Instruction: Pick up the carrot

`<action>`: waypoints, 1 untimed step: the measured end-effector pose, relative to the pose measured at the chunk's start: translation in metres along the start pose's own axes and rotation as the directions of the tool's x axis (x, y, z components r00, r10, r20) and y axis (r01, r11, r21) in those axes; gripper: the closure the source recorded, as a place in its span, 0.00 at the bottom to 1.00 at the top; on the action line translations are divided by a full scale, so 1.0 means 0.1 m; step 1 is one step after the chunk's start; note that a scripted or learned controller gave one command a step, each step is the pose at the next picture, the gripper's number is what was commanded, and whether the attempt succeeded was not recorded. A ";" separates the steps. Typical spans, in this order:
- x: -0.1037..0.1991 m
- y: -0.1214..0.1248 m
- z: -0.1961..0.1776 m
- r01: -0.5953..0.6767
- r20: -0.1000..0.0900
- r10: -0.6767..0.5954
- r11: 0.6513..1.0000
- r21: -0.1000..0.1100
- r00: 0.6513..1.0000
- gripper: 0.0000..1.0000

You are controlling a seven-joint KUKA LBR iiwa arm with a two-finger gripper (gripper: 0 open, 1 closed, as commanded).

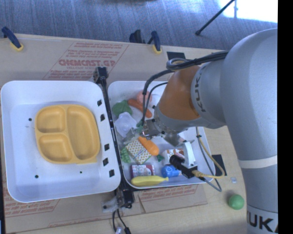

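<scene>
One carrot (149,145), orange, tilted, among clutter in right bin (207,152); banana (147,181) along near wall. Left bin (10,130) bearing yellow divided plate (67,132). Both on cardboard-covered tabletop (63,57); grey carpet beyond. Hand (147,129) just above carrot's upper end; grip state: cannot tell.

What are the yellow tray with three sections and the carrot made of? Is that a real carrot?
The yellow tray looks like moulded plastic: one even colour, smooth rounded dividers and a soft sheen. The carrot is probably a plastic toy, since its orange is flat and uniform with a slight gloss, though the picture is too small to be sure. It lies among other small items in the right white bin.
</scene>
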State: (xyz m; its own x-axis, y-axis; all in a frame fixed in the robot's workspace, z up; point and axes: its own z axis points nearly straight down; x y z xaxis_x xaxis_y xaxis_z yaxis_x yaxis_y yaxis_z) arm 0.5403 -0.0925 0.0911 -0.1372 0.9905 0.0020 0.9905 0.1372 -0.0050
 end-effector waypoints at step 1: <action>0.00 0.01 -0.10 0.005 0.000 -0.005 1.000 0.001 1.000 1.00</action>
State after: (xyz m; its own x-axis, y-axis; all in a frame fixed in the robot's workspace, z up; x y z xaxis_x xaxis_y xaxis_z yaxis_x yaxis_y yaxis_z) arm 0.5410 -0.0924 0.1012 -0.1419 0.9899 0.0020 0.9899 0.1419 -0.0058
